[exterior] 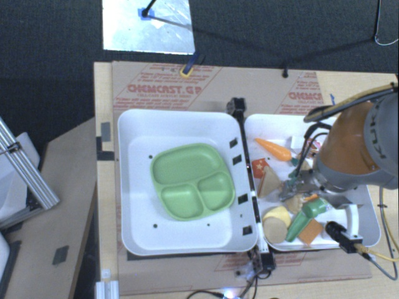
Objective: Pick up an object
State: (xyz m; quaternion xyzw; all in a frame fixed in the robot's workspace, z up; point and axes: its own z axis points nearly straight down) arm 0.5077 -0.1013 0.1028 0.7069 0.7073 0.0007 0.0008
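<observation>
The right bin point(274, 124) holds several toy foods. An orange carrot point(274, 148) lies near its back. Toward the middle sit a tan wedge point(269, 182) and a small red piece point(259, 166). A pale yellow round item point(277, 218), a green item point(303, 217) and an orange block point(311, 231) crowd the front. My gripper point(292, 190) reaches down into the middle of this bin, just right of the tan wedge and above the green item. The wrist covers whatever lies under it.
In the left bin point(134, 167) sits a green divided plate point(190, 180). A black-clipped divider point(244, 167) separates the two bins. The grey and orange arm point(358, 148) covers the right bin's right half. Cardboard lies under both bins.
</observation>
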